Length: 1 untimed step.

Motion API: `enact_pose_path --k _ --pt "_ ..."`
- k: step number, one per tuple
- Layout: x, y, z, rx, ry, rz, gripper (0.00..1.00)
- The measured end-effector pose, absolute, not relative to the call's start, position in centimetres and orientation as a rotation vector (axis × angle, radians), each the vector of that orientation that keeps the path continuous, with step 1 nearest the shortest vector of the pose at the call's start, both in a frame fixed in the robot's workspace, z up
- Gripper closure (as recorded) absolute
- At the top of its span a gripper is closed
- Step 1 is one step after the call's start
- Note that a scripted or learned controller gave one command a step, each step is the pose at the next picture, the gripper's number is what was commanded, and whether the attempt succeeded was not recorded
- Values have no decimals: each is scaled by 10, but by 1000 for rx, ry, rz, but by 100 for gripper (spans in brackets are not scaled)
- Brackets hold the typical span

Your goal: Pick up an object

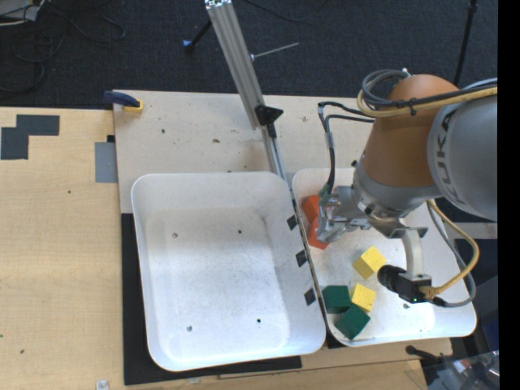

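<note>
My gripper is low in the right bin, at its left wall. It is pressed against an orange block that lies along that wall; a reddish piece shows just below the gripper. The orange wrist band and grey arm cover the bin's upper half. Loose in the lower half lie a yellow block, a second yellow block and two green blocks, all apart from the gripper.
The left bin sits beside the right one, with black clips along the shared wall. A slanted aluminium post rises behind the bins. A black cable end hangs from the arm over the right bin.
</note>
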<state>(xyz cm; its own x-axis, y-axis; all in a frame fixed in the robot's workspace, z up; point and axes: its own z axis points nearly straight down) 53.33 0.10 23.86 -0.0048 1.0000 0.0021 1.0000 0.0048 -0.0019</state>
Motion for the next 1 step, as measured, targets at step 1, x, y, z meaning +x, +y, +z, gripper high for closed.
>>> enact_pose_path --k 1 --pt "543 52 225 -2215 -2223 3 100"
